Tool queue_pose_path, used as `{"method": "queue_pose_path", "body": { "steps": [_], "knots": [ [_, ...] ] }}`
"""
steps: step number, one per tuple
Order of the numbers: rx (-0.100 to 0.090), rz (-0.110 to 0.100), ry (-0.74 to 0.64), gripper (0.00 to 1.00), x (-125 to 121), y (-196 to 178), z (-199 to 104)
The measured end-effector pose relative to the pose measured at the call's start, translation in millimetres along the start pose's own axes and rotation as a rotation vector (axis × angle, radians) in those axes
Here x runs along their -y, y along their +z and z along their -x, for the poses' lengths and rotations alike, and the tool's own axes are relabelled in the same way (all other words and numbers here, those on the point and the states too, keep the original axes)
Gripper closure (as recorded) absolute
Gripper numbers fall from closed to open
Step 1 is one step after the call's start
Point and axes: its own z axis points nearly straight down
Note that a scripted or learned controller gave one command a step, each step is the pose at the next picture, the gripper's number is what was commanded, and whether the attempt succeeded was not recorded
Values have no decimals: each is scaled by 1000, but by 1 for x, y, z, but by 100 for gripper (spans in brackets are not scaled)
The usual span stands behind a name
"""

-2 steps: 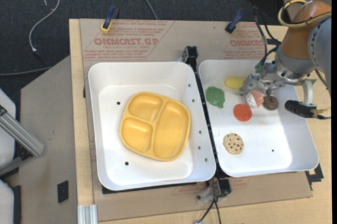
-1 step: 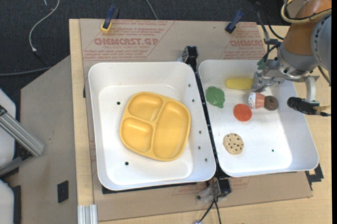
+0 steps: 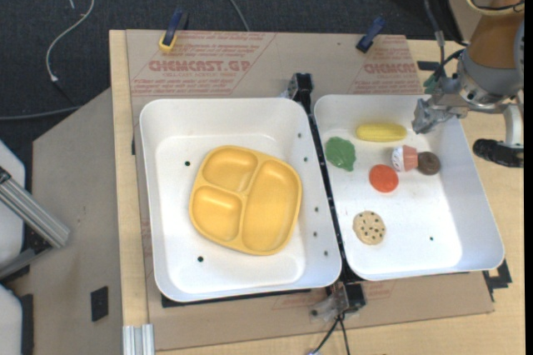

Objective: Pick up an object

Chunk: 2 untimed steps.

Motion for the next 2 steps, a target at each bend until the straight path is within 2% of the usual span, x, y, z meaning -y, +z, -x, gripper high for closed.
{"method": "queue_pose_path", "body": {
  "steps": [2],
  "knots": [
    [0, 2, -1, 100, -10, -97, -10]
  ]
}}
